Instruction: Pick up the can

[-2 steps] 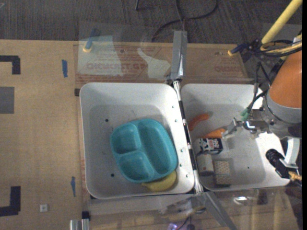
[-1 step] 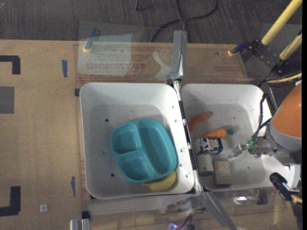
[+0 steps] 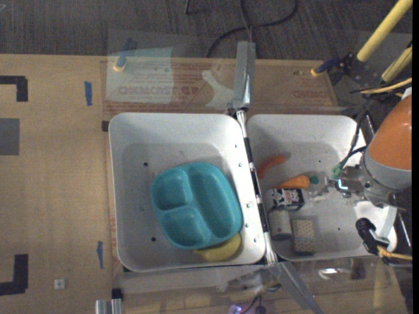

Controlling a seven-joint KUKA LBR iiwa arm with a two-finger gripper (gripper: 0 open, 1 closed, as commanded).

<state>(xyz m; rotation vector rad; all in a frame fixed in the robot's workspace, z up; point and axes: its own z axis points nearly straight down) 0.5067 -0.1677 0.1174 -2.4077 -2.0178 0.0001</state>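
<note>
The can (image 3: 280, 224) is a small grey cylinder low in the right bin (image 3: 327, 133), close to that bin's left wall. The gripper (image 3: 323, 191) hangs over the middle right of the same bin, at the end of the grey arm with the orange band (image 3: 393, 142). It is up and to the right of the can and apart from it, with its tip near the green end of an orange carrot (image 3: 296, 182). Nothing shows as held.
A black and white packet (image 3: 288, 198) lies just above the can and a tan speckled block (image 3: 302, 234) just to its right. A second orange piece (image 3: 272, 164) lies higher up. The left bin (image 3: 131, 175) holds a teal divided plate (image 3: 195, 205) over a yellow item (image 3: 221, 250).
</note>
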